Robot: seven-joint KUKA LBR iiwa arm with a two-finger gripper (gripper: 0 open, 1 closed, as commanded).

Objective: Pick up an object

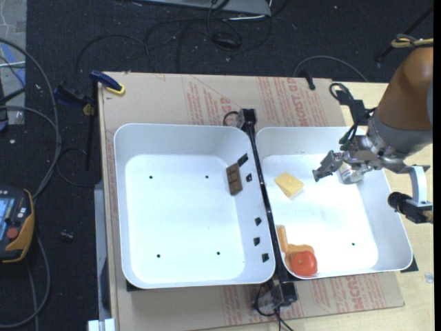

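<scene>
A yellow wedge-shaped block (289,185) lies in the right bin (375,209), near its upper left. At the bin's front left corner sits a red round object (302,262) with an orange stick-like piece (283,239) beside it. A brown bar (234,179) leans against the right wall of the left bin (138,185). My gripper (336,174) hangs over the right bin, a little to the right of the yellow block and apart from it. It is open with nothing between its fingers.
The arm's orange band (411,92) and grey wrist reach in over the right bin's far right side. Both bins rest on a cardboard sheet (179,98). Cables and a yellow-blue clamp (109,83) lie beyond the bins.
</scene>
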